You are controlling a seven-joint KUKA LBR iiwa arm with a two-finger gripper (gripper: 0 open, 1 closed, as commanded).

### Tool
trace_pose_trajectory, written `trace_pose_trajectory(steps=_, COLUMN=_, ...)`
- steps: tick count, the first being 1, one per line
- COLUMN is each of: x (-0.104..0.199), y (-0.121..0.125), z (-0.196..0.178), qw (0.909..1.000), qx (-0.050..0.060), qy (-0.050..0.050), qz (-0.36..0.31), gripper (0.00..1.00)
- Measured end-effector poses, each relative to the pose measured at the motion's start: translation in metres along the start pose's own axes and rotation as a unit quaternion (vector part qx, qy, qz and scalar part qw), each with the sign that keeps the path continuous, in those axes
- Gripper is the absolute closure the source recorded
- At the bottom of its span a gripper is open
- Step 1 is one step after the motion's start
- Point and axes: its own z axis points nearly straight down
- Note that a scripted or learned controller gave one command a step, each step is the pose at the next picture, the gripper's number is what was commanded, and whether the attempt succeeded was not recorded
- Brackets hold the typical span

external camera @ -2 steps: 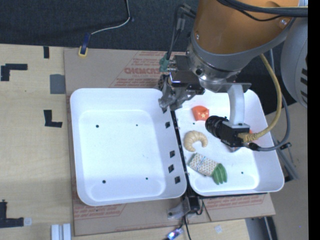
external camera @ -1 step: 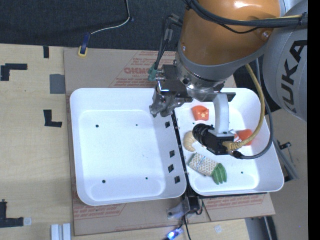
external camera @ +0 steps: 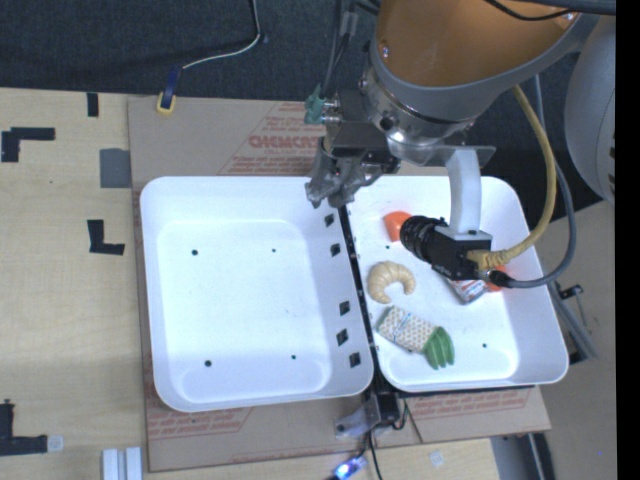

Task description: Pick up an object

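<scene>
A: Hovering — the gripper [external camera: 335, 183] sits over the far end of the rim where the two bins meet, nothing between its fingers that I can make out. Log it as pre-grasp, approach step.

B: Fingers open or closed?

A: Can't tell. They're dark, bunched under the wrist, seen from above at a slant. Leave it at that.

B: Candidates?

A: All in the right bin [external camera: 520, 368]. Croissant-shaped piece [external camera: 391, 280] near the bin's left wall, about mid-length. Orange object [external camera: 397, 224] toward the far edge, partly behind a black cylinder on the arm [external camera: 440, 246]. Patterned packet [external camera: 405, 329] and green toy [external camera: 438, 347] touching each other, toward the near edge. Something small and reddish by the cable end [external camera: 470, 290] — too hidden to name.

B: Left bin [external camera: 160, 208]?

A: Bare white floor, a few black dots. Skip.

B: Next move?

A: My read — shift the gripper off the divider and into the right bin, toward the near edge, then descend over one item. The croissant looks the easiest: it lies apart from the rest, with free floor around it. The packet and toy are in contact, so a grasp there could drag both.

B: Risk?

A: Fingers catching the shared rim on the way down. Progress: early, nothing lifted.
</scene>
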Motion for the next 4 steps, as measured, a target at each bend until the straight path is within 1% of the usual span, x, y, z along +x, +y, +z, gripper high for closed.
trace_pose_trajectory(steps=1, x=0.020, y=-0.001, z=0.067, qw=1.0000, qx=0.006, qy=-0.002, qz=0.000, gripper=1.00)
trace_pose_trajectory(steps=2, x=0.076, y=0.000, z=-0.008, qw=1.0000, qx=-0.001, qy=0.001, qz=-0.002, gripper=1.00)
trace_pose_trajectory(steps=3, x=0.075, y=0.020, z=0.033, qw=1.0000, qx=0.005, qy=-0.002, qz=0.001, gripper=1.00)
trace_pose_trajectory(steps=4, x=0.075, y=0.058, z=-0.049, qw=1.0000, qx=-0.002, qy=0.001, qz=0.001, gripper=1.00)
